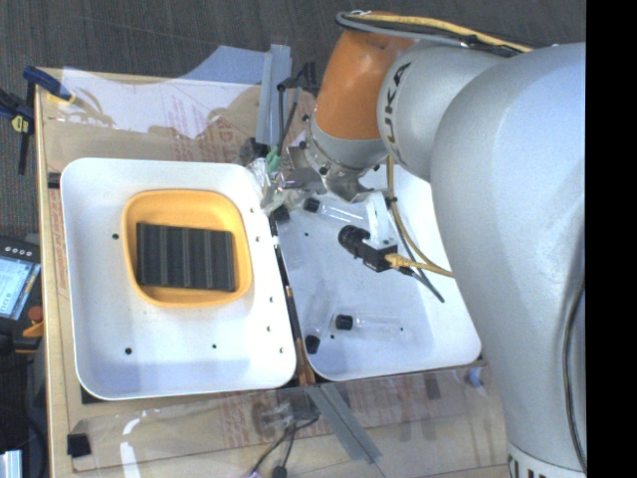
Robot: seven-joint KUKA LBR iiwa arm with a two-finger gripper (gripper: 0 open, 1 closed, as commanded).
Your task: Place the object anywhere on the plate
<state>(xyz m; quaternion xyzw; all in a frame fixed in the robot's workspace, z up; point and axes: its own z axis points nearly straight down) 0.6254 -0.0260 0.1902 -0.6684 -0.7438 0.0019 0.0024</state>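
Observation:
A yellow plate point(186, 248) with a dark ridged centre lies in the left bin point(100, 337). My gripper point(278, 185) hangs low over the far left corner of the right bin point(438, 337), close to the wall between the two bins. The grey arm and its orange band point(353, 88) cover the back of that bin. A small clear tube with a black cap point(366, 322) lies on the right bin's floor near the front. Another clear piece point(333, 208) lies just right of the gripper. Something pale and crumpled point(264, 174) sits at the gripper's tip, too blurred to name.
A black connector with a yellow cable point(366, 249) hangs from the arm over the middle of the right bin. A tiny black piece point(312, 344) lies by that bin's front left corner. Paper and cardboard point(149, 108) cover the bench behind the left bin.

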